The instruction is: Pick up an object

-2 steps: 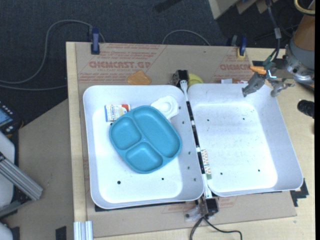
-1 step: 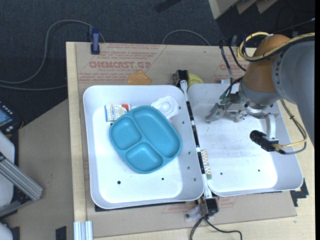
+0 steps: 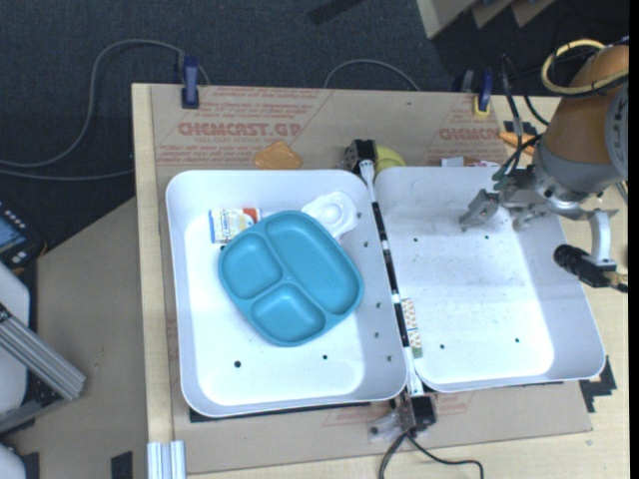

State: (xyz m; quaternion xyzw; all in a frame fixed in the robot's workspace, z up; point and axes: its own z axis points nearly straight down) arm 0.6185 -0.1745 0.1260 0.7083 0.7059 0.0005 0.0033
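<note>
Two white bins sit side by side on the bench; landmark is the centre divider where their rims meet. Left bin (image 3: 200, 367) holds a blue divided plate (image 3: 290, 277), lying flat just left of the divider, toward the far half of that bin. A small white lid-like piece (image 3: 332, 211) touches the plate's far edge, close to the divider. A small box with red and blue print (image 3: 232, 222) lies at the plate's far left edge, further from the divider. Right bin (image 3: 499, 367) bare white floor. Gripper (image 3: 501, 208) hangs over the right bin's far part, well right of the divider, fingers spread apart, nothing between them. Plate and gripper well apart, divider between them. Orange band on arm (image 3: 589, 108) above the wrist.
</note>
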